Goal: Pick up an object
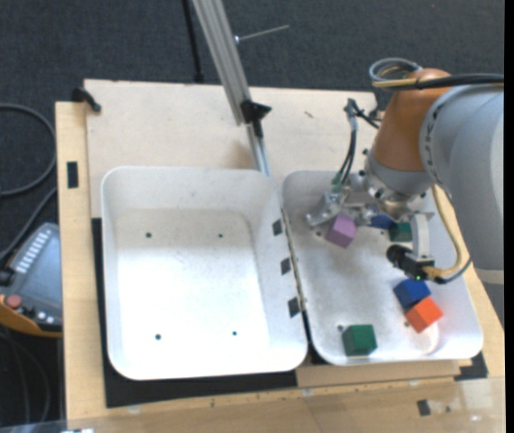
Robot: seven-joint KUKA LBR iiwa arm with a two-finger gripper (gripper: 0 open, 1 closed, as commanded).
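Claw: we see the gripper (336,222) closed on the purple block (341,231), lifted clear for carrying.
Place: above the right bin (316,278).
Loose: green block (359,338), blue block (411,291), orange block (424,314).

Four small blocks lie in the right-hand white bin (316,269). A purple block (341,231), tilted on an edge, sits in the bin's upper part directly at the tip of the tool (334,216); whether it is lifted off the floor cannot be told. A green cube (359,338) rests flat near the bin's front rim, while a blue cube (411,292) and an orange cube (425,314) lie touching each other toward the right front corner, well apart from the purple one.
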